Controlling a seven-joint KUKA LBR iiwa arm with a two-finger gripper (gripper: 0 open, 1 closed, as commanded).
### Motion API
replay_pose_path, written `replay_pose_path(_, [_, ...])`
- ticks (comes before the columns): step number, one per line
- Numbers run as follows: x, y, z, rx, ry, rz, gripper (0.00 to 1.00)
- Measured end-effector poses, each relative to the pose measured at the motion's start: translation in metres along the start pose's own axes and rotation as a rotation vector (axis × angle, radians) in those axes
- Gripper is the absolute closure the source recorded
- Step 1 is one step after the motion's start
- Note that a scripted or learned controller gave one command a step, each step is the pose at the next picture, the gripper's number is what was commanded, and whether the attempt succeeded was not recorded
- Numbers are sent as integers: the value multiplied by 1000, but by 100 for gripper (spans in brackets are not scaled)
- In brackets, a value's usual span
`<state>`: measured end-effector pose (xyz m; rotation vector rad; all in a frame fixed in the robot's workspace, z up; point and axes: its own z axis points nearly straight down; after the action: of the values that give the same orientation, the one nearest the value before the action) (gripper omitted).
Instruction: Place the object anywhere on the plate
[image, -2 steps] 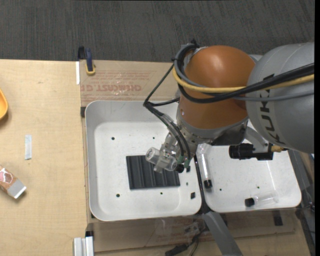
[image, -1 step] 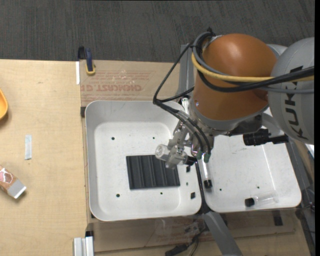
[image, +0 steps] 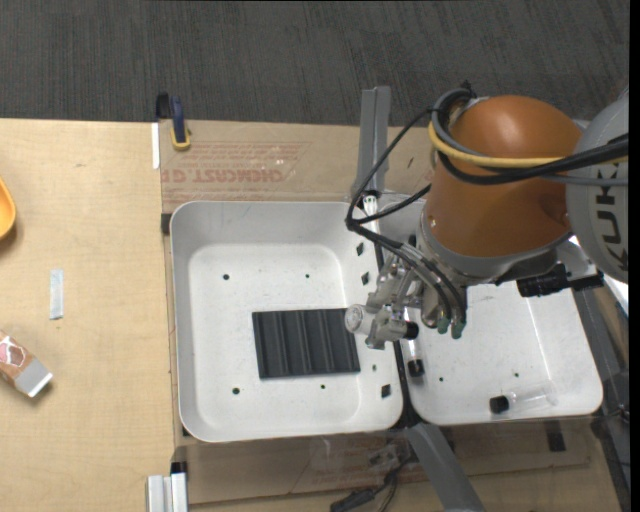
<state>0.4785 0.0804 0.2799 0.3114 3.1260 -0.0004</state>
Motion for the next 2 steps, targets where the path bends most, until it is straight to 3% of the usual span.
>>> replay_pose_path(1, [-1, -2, -45, -1, -3, -196, 100])
replay_pose_path(2, [6, 27, -26, 0, 1, -331, 100])
